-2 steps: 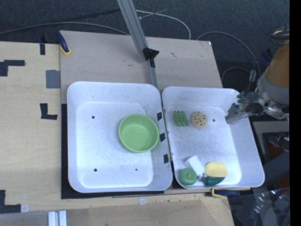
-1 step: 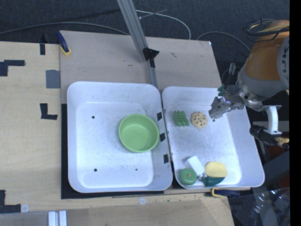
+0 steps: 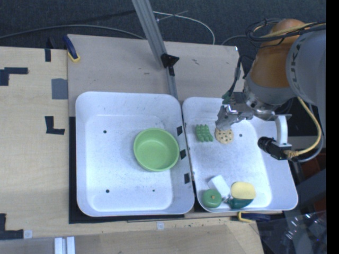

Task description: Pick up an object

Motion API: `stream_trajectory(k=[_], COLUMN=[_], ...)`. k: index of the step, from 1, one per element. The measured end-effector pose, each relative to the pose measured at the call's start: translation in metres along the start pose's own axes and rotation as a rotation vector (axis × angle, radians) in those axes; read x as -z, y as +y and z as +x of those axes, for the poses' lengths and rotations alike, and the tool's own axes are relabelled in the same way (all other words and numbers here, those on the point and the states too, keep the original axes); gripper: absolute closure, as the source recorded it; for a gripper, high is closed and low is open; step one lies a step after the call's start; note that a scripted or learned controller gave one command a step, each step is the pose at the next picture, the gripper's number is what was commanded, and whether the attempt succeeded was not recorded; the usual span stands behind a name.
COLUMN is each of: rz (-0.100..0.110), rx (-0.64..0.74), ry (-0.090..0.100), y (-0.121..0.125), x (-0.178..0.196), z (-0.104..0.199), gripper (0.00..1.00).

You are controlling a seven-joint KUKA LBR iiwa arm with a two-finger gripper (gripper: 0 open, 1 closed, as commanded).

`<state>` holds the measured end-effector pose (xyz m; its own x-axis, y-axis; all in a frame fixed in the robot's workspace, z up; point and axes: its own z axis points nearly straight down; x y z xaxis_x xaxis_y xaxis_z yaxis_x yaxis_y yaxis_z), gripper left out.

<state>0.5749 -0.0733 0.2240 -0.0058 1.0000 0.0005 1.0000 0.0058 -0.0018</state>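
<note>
Looking down on the two white bins, you see the hand (image 3: 229, 118) hanging low in the right bin (image 3: 275, 192), in its far part, with the grey arm and its orange band reaching in from the right. The nearest candidate is the round cookie (image 3: 224, 136) — it lies just below the hand in this view, that is, toward the near edge of the surface, and so close that the two seem to touch or almost touch. Whether the hand is released or clenched you cannot tell from here; the wrist hides the working end, and nothing is seen held in it. The cookie is a flat disc, so it has no long axis and points no way: any approach angle serves equally. Just left of it lies the green ridged block (image 3: 203, 133), whose long axis runs roughly from far to near, parallel to the wall between the bins; take care that a closing grasp does not catch it. Well apart, in the near corner of the same bin, sit a green round piece (image 3: 212, 198), a white block (image 3: 219, 183) and a yellow piece (image 3: 243, 190) in a cluster. The left bin (image 3: 95, 194) holds a green bowl (image 3: 155, 150), upright. Judging by position, you need only a short move toward the near side and down.
</note>
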Motion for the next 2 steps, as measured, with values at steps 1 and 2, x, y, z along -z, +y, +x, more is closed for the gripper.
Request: stream_trajectory(k=[1,2], rz=[-0.002,0.0], rx=[0.001,0.0], ry=[0.001,0.0], y=[0.021,0.04], x=[0.009,-0.002], z=[0.046,0.092], gripper=[1.0,1.0])
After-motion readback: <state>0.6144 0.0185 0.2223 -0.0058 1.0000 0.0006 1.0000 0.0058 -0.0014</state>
